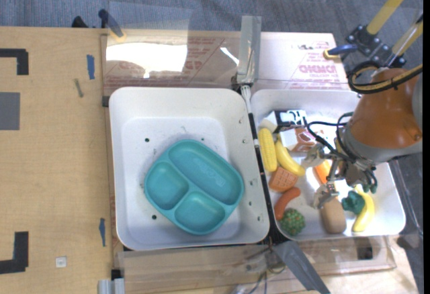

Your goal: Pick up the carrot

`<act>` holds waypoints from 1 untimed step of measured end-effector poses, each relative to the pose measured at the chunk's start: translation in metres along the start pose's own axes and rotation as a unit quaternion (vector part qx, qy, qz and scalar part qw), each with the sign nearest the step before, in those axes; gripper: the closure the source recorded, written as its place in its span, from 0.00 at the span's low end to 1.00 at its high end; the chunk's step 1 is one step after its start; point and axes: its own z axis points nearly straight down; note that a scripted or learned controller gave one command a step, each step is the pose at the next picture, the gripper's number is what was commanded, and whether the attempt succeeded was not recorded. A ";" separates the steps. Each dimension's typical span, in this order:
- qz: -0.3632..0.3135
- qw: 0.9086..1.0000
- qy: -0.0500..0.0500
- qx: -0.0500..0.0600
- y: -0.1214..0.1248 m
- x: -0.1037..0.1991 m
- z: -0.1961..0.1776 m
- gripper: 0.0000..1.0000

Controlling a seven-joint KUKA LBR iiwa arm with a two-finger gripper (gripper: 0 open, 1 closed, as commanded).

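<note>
The carrot [287, 200], an orange-red tapered piece, lies in the right bin [393, 222] near its left wall, just above a green broccoli [292, 221]. My gripper [331, 185] hangs below the orange wrist band over the middle of the right bin. It is to the right of the carrot and apart from it, right above a brown potato [331, 217]. A small orange item [322, 170] lies right beside the gripper. The arm hides part of the bin behind it.
The right bin also holds a corn cob [267, 148], a banana [289, 160], an orange ridged piece [283, 180], a second yellow banana [365, 213] and a green toy [352, 203]. The left bin [127, 152] holds a teal divided plate [193, 185].
</note>
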 end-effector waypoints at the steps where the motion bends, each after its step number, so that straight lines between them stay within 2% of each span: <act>1: -0.001 1.000 -0.002 0.000 0.001 -0.002 -0.012 1.00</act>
